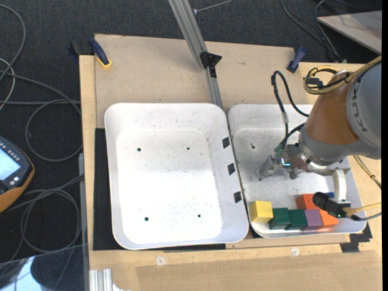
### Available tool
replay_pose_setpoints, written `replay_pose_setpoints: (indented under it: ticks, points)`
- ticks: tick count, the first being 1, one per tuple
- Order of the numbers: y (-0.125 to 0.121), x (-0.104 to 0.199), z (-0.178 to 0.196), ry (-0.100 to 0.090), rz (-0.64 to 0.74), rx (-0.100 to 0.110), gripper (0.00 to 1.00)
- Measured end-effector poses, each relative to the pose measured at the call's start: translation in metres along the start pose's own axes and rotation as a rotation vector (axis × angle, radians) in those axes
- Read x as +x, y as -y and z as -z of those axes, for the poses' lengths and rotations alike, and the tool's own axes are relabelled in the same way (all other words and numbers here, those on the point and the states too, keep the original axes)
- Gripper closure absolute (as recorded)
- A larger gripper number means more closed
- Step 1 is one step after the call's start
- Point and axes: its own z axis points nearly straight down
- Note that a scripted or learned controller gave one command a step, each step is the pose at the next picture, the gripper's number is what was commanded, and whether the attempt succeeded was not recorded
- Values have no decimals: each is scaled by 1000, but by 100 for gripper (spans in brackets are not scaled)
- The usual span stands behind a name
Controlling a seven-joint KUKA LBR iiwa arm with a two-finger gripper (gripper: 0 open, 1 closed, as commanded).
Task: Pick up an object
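Several blocks lie in a row along the front wall of the right bin (254, 123): a yellow block (262, 210), a dark green block (280, 217), a green block (298, 218), a purple block (314, 219) and an orange block (328, 220). A red-orange block (308, 200) sits just behind the row. My gripper (280, 170) hangs over the middle of the right bin, behind and above the blocks. It is open, its two fingers spread apart, with nothing between them. The wrist and a black cable plug (331, 205) cover part of the orange block.
The left bin (121, 126) lies beside the right one, sharing a rim with black clips (230, 168). A grey metal bar (193, 35) slants in from the top toward the gap between the bins. Blue clamps (100, 52) hold the bench's back corners.
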Motion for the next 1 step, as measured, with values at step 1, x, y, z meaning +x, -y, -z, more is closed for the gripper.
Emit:
replay_pose_setpoints:
  ticks: [1]
  points:
    - [0,0,-6,0,1,-4,0]
